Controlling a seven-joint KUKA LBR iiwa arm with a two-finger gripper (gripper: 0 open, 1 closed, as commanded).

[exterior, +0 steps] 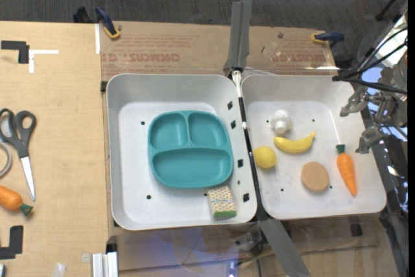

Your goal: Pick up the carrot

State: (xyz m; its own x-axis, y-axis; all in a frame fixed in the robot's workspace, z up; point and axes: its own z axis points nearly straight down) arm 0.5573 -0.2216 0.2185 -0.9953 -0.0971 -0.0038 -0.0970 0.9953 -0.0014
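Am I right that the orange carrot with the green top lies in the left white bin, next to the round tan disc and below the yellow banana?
Not quite: the orange carrot with the green top lies in the right white bin, not the left one. The camera view shows it there, next to the round tan disc and below the yellow banana, as you said.

carrot orange, green top | banana yellow | plate teal | bins white

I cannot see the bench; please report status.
Gripper at right bin's edge. Carrot lying free below it. Nothing on top.
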